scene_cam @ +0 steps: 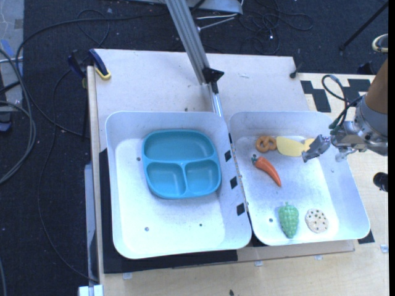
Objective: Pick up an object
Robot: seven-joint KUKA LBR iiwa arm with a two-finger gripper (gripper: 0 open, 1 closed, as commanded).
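While the arm reaches in from the right, its gripper hangs over the upper right part of the right bin, dark fingers pointing left. Whether they are spread or pressed together cannot be told at this size; nothing can be made out between them.

Right bin, contents:
- Yellow piece: smooth, pale yellow, rounded and elongated, lying flat. Its right end sits just beside the fingertips, possibly touching; contact cannot be confirmed.
- Pretzel: small, orange-brown, looped, touching the left end of the yellow piece, on the far side of it from the fingers.
- Carrot: orange, tapered, with a small green top at its upper left end; lies at a slant, below and to the left of the fingers, apart from them.
- Green piece: bumpy, oval, bright green, with a paler end; well below the fingers, near the bin's front edge.
- Cookie: round, pale tan with dark specks; just beside the green piece on its right, well below the fingers.

Left bin, contents:
- Blue tray: light blue, rounded corners, three compartments, one long at the top and two smaller beneath; lies flat, well to the left of the fingers.

Both bins rest side by side on the table. A metal pole slants across the table's far side.
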